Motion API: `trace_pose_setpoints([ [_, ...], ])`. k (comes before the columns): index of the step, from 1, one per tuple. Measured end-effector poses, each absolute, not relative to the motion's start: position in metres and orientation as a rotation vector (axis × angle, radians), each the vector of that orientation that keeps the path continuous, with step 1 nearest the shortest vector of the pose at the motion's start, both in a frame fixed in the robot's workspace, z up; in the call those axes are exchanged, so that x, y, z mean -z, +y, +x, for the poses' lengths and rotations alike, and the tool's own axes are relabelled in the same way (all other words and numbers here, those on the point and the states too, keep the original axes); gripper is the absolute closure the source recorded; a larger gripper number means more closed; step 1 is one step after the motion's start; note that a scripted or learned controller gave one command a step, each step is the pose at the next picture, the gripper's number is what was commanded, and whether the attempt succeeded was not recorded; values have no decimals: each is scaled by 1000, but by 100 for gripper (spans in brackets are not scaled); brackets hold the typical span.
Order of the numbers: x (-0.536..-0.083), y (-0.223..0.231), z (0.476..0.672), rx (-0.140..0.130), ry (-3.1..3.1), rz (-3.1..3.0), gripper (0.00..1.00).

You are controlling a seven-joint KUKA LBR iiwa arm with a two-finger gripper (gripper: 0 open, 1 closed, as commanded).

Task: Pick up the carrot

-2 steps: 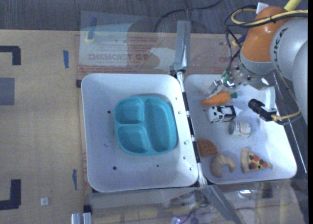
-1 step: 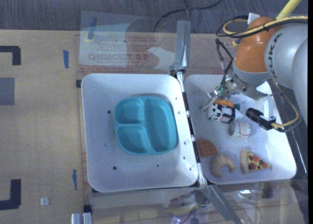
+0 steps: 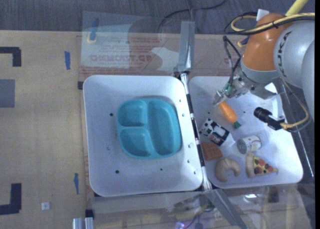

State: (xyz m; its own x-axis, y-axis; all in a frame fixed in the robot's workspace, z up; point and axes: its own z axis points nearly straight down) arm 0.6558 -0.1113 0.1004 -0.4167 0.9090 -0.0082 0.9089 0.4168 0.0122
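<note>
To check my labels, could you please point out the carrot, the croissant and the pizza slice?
carrot (image 3: 229,112): camera view, middle of orange body.
croissant (image 3: 226,168): camera view, middle of curve.
pizza slice (image 3: 260,165): camera view, topping centre.

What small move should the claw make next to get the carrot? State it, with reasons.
Probably a short descent straight onto the carrot. The claw sits just above the carrot's upper end in the right bin, and nothing shows gripped yet, so it likely needs lowering before closing.

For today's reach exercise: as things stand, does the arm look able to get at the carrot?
Probably yes. The gripper hangs right by the carrot's upper end in the right bin, and nothing lies on top of it.
</note>
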Motion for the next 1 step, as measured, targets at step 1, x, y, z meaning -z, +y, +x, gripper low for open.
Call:
trace_pose_setpoints([
  [1, -200, -66, 627, -4, 2706, 1590, 100],
])
